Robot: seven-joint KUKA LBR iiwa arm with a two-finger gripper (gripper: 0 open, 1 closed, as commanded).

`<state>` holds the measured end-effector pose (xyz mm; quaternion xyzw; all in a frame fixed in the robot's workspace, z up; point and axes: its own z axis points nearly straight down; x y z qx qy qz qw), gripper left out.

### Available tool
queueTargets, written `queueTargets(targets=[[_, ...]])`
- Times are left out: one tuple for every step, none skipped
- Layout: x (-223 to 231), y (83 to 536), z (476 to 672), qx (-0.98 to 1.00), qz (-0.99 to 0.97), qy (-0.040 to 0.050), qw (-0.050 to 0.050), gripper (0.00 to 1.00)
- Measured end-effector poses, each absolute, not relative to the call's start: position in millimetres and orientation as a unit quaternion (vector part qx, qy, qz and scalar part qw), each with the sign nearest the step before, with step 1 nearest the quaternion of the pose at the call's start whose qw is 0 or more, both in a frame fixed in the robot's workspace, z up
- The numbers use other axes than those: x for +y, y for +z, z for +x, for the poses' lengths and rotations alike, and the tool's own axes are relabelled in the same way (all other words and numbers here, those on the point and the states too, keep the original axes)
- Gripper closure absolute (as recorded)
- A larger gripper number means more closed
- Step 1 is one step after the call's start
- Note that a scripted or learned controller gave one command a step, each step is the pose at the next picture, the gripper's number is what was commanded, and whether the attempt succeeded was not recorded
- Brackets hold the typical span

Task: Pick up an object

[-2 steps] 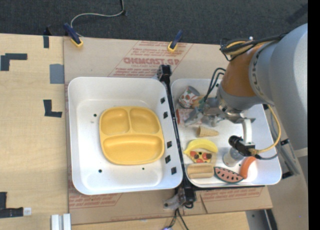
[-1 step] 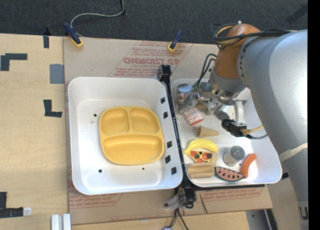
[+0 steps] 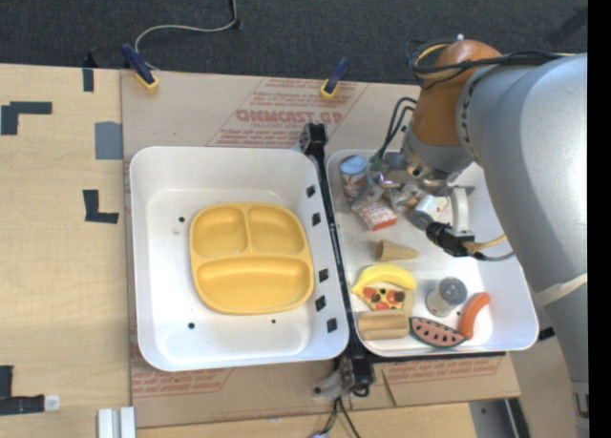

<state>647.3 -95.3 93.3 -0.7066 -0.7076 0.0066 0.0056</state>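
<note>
We judge the pick as not yet done: nothing is lifted, and every toy lies on the floor of the right bin. The arm reaches down into the far part of that bin, and the pincer sits low among the things there. Whether its fingers are spread or pressed together we cannot tell, since the wrist hides them, and we see nothing between them. What is left, by our judgement, is the grasp itself and the lift.

The likeliest target is the small packet, white with red, lying flat just beside the pincer, toward the near side. Beyond the packet, in the far corner of the bin, stands a small can. Nearer than the packet lie a cone, a yellow toy, a melon slice and a sausage.
</note>
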Motion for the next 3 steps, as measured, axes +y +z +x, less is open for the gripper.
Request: queueTargets(targets=[[-46,184,605.8,-0.708,-0.706,-0.0003,0.000,1.00],[-53,228,539.1,-0.707,-0.707,0.0003,0.001,1.00],[-51,244,483.8,-0.707,-0.707,0.0002,0.001,1.00]])
